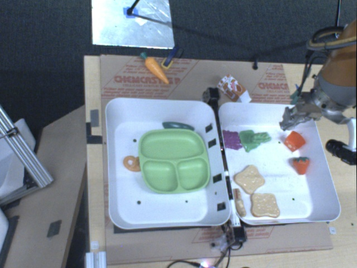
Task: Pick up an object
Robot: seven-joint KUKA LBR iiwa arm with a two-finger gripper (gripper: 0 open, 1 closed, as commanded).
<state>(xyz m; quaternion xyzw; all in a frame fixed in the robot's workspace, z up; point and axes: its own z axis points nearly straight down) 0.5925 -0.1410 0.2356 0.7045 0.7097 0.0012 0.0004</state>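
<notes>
Tool (290, 119) over right bin's (326, 202) far right corner; finger state cannot tell. Nearest target: red piece (294, 140), just beside. Risk: tool lands off-centre, nudges piece against wall, grasps nothing.

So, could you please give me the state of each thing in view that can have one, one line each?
Gripper: hovering over the right bin's far edge, nothing seen between its fingers.
Green tray: right way up in the left bin, its compartments bare.
Orange ring: flat, at the tray's left edge.
Two bread slices: flat in the right bin.
Carrot: lying on the bench, outside the bins.
</notes>
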